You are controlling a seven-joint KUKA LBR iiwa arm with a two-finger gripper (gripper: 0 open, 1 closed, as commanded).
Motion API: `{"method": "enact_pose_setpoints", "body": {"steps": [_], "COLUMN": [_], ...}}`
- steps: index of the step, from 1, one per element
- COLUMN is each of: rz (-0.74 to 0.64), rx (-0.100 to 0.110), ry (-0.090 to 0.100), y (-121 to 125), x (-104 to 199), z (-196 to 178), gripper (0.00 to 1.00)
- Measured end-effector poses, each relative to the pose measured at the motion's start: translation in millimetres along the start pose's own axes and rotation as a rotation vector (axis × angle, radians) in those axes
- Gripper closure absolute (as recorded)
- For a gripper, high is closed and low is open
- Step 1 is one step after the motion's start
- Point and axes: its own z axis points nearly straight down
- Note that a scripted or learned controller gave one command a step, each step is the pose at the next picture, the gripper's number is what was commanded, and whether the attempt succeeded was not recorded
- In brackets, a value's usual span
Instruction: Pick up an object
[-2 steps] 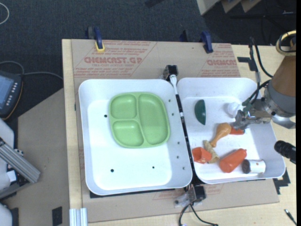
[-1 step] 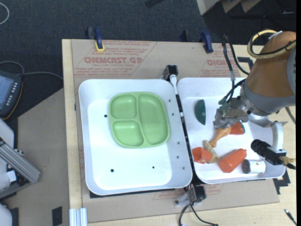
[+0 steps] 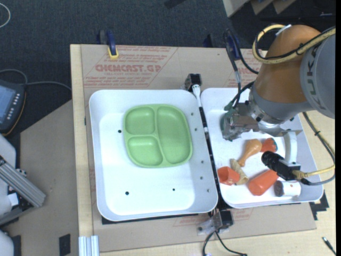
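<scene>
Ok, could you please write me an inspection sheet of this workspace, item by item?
Surface: brown board printed CHEMCAST, bearing left bin and right bin side by side.
Job's things: in the right bin, toy drumstick, orange-red piece, orange block, red piece.
Clutter: green three-compartment plate in the left bin.
Grippers: gripper over the right bin, near the drumstick; state unclear.
Cables: black wires at the board's front edge.
Surroundings: dark carpet; control pendant at left.
</scene>
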Motion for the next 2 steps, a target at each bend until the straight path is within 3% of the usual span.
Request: {"method": "enact_pose_setpoints", "body": {"steps": [1, 2], "rz": [-0.001, 0.004], "rx": [0.0, 0.008], "ry": [0.001, 0.0], "y": [15.3, 8.4], "x": [60.9, 81.8], "z": [-3.6, 9.3], "gripper": [1.0, 1.0]}}
